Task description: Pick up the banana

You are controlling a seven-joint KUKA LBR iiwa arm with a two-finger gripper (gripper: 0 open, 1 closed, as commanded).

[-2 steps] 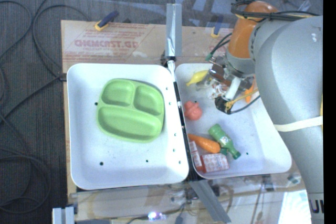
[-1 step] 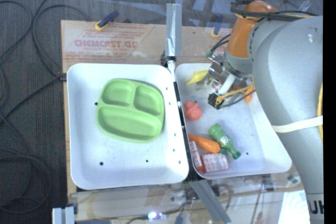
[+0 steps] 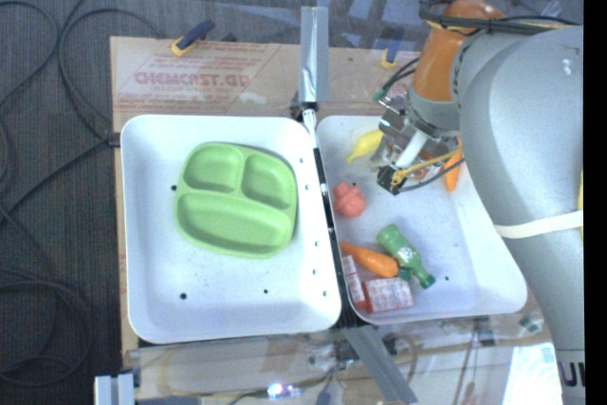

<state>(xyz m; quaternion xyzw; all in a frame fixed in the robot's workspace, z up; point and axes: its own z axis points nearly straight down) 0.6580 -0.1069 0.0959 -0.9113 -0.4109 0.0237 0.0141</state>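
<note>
1. Banana (image 3: 363, 147): yellow, lies in the far part of the right bin (image 3: 474, 294), close to the wall on the left-bin side; one end tucked under the robot's wrist hardware.
2. Gripper (image 3: 396, 155): hangs over that same far part of the right bin, just beside the banana and partly covering it; cannot tell how far open, nor whether anything is held.
3. Small orange thing (image 3: 453, 174): farther in across the right bin from the shared wall, mostly hidden by the arm; too little seen to name.
4. Pink toy (image 3: 348, 199): rests against the right bin's shared wall, about midway along it.
5. Green bottle (image 3: 406, 256): lies tilted near the right bin's middle.
6. Carrot (image 3: 370, 261): lies toward the right bin's near end, just beside the bottle.
7. Red-and-white packet (image 3: 379, 292): sits flat at the right bin's near wall, touching the carrot.
8. Left bin (image 3: 152, 299): stands right against the right bin, with a green divided plate (image 3: 237, 199) in its middle.
</note>
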